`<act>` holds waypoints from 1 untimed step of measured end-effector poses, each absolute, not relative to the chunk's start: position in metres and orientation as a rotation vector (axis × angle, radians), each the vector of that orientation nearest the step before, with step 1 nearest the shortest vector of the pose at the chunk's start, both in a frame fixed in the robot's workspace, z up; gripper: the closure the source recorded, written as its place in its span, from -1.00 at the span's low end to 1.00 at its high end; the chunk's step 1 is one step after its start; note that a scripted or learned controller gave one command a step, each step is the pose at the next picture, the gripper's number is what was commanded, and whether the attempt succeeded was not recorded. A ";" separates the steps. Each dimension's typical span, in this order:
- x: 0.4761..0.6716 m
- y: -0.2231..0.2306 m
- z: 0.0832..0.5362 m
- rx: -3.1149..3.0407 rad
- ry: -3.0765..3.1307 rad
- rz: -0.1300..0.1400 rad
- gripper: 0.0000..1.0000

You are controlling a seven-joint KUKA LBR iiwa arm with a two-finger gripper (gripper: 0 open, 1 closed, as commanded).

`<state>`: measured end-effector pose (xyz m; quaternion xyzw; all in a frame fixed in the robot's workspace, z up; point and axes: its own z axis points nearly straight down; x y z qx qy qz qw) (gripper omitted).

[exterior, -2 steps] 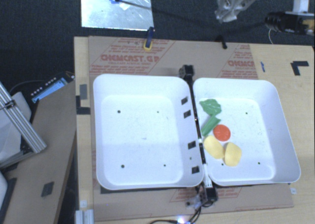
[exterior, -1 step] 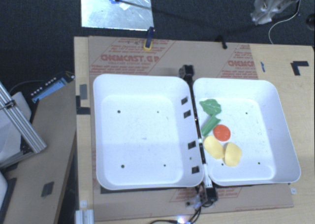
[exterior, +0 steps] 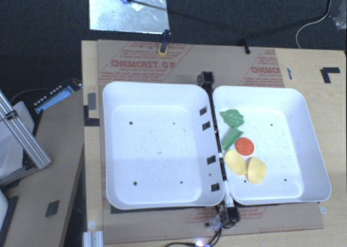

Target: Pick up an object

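Camera view: two shallow white bins sit side by side on the bench point(exterior: 303, 72), which is covered by a printed cardboard sheet. The left bin point(exterior: 124, 105) carries nothing to pick. The right bin point(exterior: 293, 121) holds a small cluster of toy food pressed toward its 9 o'clock wall, close to the hinge strip between the bins. At the cluster's 12 o'clock lies a green leafy piece point(exterior: 232, 116); just below it a green stick-like piece point(exterior: 231, 138) slants down toward 7 o'clock. A red-orange round piece point(exterior: 244, 146) touches that stick at its 4 o'clock side. Two yellow pieces close the group: one yellow lump point(exterior: 235, 162) at 6 o'clock and another yellow lump point(exterior: 256, 170) just beside it toward 4 o'clock, the two touching.

The gripper's state cannot be told from this view. By my judgement the task has not started: every object rests in the bin, and approach, grasp and lift all remain.
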<state>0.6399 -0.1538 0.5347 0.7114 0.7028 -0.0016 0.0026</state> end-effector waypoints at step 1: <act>0.649 0.033 0.535 2.199 2.247 0.009 1.00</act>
